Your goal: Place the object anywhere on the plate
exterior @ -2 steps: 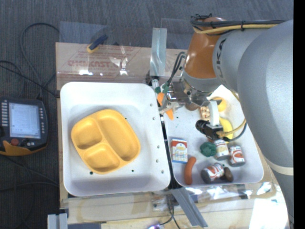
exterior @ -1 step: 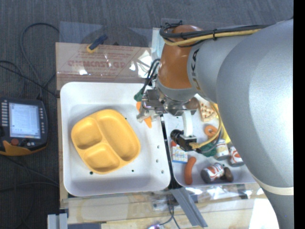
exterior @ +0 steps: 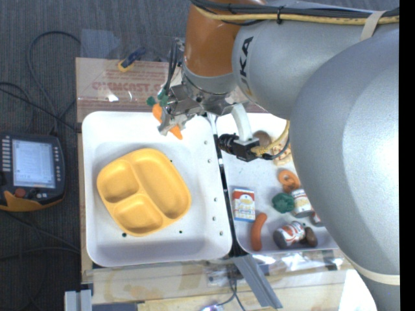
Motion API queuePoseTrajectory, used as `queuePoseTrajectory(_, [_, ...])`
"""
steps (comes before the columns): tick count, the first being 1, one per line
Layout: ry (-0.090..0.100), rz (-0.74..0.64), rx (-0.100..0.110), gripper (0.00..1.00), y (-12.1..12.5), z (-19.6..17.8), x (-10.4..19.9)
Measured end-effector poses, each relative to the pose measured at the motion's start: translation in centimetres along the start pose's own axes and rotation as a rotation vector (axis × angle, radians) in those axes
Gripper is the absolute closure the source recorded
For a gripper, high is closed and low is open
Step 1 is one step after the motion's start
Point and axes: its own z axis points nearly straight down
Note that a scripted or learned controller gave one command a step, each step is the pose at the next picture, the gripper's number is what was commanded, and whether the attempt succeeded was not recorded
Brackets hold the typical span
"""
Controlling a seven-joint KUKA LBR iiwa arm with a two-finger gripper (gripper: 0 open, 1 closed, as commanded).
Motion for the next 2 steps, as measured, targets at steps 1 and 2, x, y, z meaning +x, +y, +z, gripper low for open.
queuePoseTrajectory(1, [0.002, -0.004, 0.003, 1.0, -3.5, -0.2, 5.9])
queuePoseTrajectory(2, [0.003, -0.563, 0.006, 1.0, -3.8, 4.9, 4.4])
